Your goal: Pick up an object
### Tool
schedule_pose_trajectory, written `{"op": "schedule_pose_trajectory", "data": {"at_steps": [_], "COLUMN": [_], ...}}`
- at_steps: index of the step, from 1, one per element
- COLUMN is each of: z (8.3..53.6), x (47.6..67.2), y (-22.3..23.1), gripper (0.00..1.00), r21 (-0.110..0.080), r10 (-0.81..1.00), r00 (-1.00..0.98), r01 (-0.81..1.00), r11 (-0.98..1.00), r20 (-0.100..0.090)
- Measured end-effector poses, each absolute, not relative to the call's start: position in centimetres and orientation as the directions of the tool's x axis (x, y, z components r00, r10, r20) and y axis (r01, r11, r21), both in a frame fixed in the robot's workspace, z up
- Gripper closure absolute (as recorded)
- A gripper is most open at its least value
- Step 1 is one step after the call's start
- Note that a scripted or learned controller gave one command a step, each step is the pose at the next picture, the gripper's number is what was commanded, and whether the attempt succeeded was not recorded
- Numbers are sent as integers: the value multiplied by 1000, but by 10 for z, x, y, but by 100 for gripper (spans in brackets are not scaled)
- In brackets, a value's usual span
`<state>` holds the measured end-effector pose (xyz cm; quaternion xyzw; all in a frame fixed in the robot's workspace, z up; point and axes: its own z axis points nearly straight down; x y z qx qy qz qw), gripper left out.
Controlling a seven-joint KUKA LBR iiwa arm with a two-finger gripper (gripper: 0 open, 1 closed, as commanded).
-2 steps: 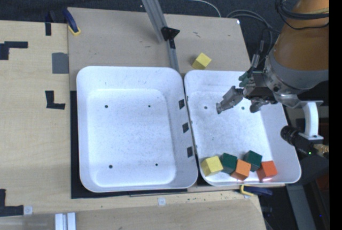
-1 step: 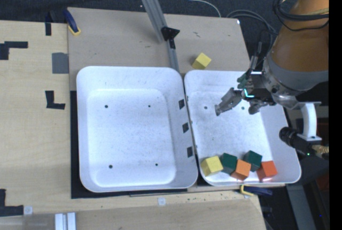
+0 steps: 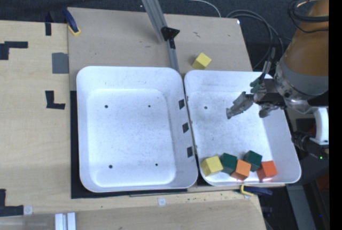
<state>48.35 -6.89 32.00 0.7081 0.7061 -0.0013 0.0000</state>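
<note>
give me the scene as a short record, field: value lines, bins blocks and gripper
left bin: white, shallow, no blocks in it
right bin: white, holds five blocks along its near edge
blocks in right bin: yellow block, two green blocks, two orange blocks
outside the bins: yellow cube on the bench, behind the right bin
gripper: over the right bin, open, nothing between its fingers
blocks to gripper: apart, blocks nearer the camera

The bench bears two white bins side by side, plus a yellow block.
</note>
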Motion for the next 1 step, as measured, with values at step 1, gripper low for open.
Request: {"op": "schedule_pose_trajectory", "data": {"at_steps": [1], "z": [261], "x": [518], "y": [-79], "gripper": [0], "r21": [-6], "r10": [1000], "r00": [0], "r01": [1000], "r11": [0], "r20": [-1]}}
